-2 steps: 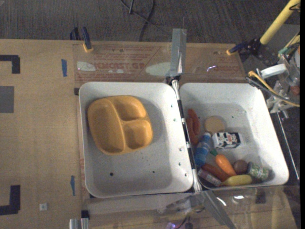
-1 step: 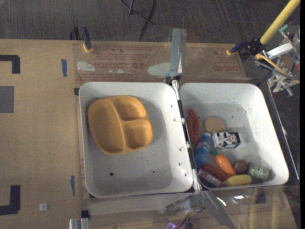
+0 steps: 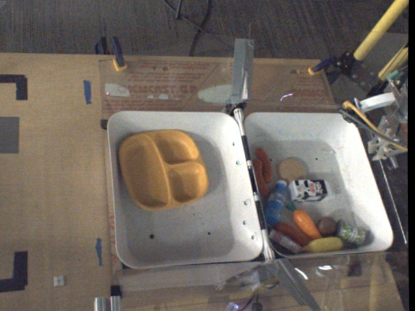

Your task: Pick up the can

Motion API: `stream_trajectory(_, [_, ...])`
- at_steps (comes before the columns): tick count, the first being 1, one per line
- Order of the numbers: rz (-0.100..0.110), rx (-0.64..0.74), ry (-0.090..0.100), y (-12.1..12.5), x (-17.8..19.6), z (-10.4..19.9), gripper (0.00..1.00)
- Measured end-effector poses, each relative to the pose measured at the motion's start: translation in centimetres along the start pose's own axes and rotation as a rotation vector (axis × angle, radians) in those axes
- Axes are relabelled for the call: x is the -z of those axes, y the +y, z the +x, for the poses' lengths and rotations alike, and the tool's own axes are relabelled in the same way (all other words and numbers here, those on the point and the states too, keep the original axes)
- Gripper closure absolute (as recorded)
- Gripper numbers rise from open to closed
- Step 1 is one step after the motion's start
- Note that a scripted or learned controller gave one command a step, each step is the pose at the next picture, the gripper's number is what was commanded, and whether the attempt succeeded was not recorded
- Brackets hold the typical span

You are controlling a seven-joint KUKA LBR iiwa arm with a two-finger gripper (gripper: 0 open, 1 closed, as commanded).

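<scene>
Gripper: the gripper (image 3: 386, 133) sits at the right bin's 2 o'clock edge, cut off by the frame; its opening cannot be told, and it holds nothing visible.
Hard to make out: a small dark round item (image 3: 327, 225) beside the can.
Can: the can (image 3: 351, 233) lies in the right bin (image 3: 363, 173) at the 5 o'clock corner, well apart from the gripper, toward its 7 o'clock.
Left bin: a yellow divided tray (image 3: 163, 168).

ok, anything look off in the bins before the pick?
Nothing spilled or damaged. The right bin has its items jumbled along the near and left walls, with the can lying on its side in the near-right corner. The yellow divided plate sits askew in the left bin.
</scene>
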State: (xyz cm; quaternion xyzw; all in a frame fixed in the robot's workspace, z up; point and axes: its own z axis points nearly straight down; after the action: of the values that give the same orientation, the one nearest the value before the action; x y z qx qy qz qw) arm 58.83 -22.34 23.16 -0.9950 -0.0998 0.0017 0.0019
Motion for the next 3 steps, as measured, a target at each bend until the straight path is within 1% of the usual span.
stream_trajectory(1, [-0.005, 0.216, 0.003, 1.1, 20.5, 6.8, 1.00])
stream_trajectory(2, [-0.002, 0.037, 0.001, 0.6, 6.1, 3.3, 1.00])
stream_trajectory(3, [-0.005, 0.187, 0.003, 0.8, 20.5, 5.3, 1.00])
